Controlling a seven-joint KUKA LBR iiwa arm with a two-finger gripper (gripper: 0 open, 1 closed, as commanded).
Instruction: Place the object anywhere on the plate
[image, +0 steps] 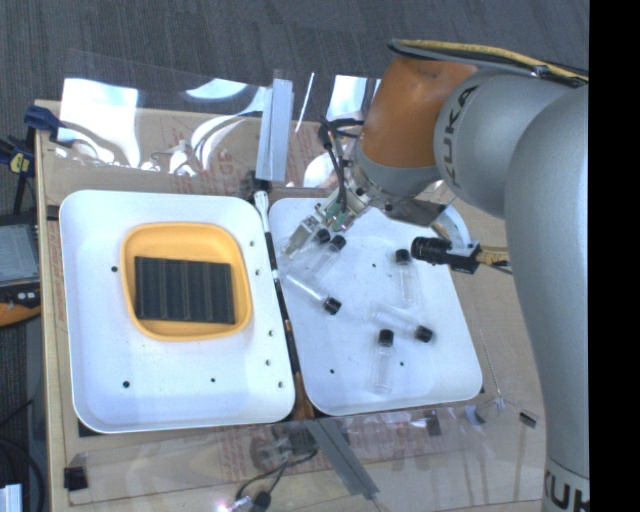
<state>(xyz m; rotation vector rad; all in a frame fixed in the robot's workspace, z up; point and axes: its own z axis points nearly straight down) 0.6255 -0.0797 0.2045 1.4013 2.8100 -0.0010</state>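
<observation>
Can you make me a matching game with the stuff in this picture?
Things:
1. plate
2. dark ridged block
3. clear vials with black caps
4. gripper

Places:
A. scattered in the right bin
B. lying on the yellow plate
C. at the right bin's upper left corner
D. in the left bin

Pairs: 1-D, 2-B, 3-A, 4-C
</observation>
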